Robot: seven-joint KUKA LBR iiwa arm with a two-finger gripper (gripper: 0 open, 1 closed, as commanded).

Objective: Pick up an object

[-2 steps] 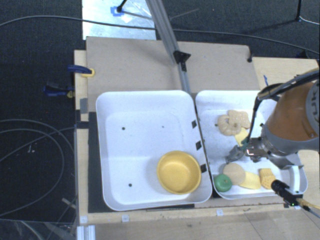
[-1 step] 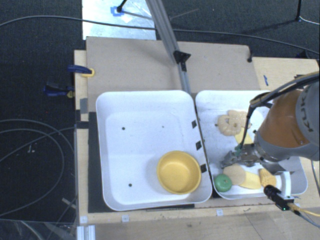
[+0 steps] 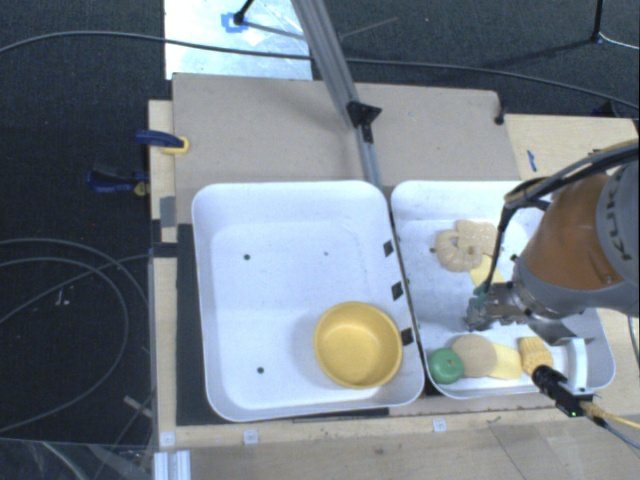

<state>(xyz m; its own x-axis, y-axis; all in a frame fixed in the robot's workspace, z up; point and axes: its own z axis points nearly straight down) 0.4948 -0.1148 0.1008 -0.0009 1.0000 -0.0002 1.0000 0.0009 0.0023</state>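
Observation:
In the right bin [image 3: 420,218] lie several food-like items. A pale tan ridged piece [image 3: 462,244] sits near the middle, with a yellow piece [image 3: 484,268] beside it. Along the front wall are a green ball [image 3: 446,366], a beige oval piece [image 3: 476,355] and a yellow corn-like piece [image 3: 533,349]. My gripper [image 3: 482,313] hangs low over the right bin, just above the beige oval piece and below the tan ridged piece. The arm's orange band [image 3: 575,233] rises behind it. The left bin [image 3: 290,228] holds a yellow bowl [image 3: 358,344] near its front right corner.
A grey slanted pole [image 3: 335,63] runs from the top down to the gap between the bins. A blue and yellow clamp [image 3: 160,143] grips the bench's left edge. Cables lie on the dark floor at the left.

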